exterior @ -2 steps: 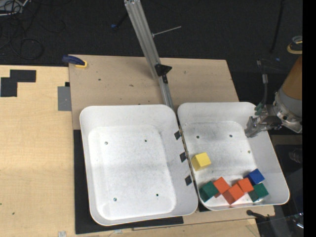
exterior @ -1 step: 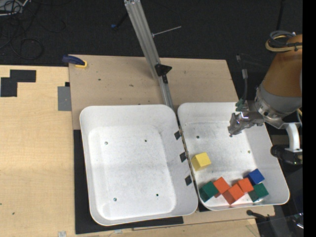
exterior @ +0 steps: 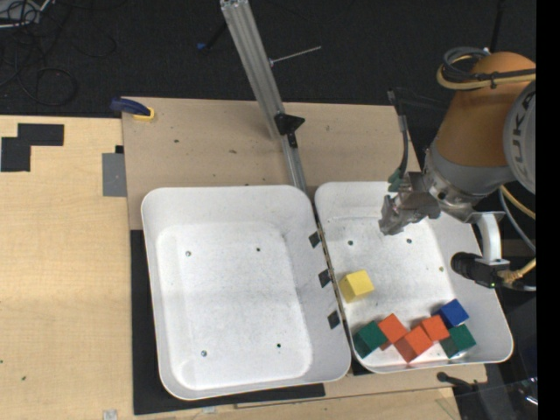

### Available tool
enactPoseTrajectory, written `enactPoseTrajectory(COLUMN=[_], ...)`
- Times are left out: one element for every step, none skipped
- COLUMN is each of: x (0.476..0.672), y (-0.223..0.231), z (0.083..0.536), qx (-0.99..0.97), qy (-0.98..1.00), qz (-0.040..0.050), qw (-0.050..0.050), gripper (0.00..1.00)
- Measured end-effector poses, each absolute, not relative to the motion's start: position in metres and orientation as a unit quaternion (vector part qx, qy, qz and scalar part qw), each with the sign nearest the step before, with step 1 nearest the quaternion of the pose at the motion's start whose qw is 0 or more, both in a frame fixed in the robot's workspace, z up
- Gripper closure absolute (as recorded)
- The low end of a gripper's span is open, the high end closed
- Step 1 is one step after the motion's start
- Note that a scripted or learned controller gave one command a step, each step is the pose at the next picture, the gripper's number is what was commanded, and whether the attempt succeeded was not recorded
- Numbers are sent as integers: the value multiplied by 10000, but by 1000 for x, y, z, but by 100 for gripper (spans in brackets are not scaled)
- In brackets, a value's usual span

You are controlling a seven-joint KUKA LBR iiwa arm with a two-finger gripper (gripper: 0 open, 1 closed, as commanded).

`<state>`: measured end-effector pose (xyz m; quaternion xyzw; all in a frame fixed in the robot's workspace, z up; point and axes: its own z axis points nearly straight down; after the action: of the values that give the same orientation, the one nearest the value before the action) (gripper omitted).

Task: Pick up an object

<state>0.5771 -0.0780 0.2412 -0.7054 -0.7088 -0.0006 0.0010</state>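
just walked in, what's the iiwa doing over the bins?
It's on a pick attempt. The gripper hangs over the far part of the right bin, with nothing seen between its fingers. The blocks lie nearer the camera: a yellow cube alone by the divider, and a cluster of green, orange, red and blue blocks at the near edge. The left bin sits alongside.
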Motion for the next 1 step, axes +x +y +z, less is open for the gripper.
enactPoseTrajectory(x=[579], y=[-26], z=[227], qx=[-7057], qy=[-7085], qz=[8], qw=[24], gripper=[100])
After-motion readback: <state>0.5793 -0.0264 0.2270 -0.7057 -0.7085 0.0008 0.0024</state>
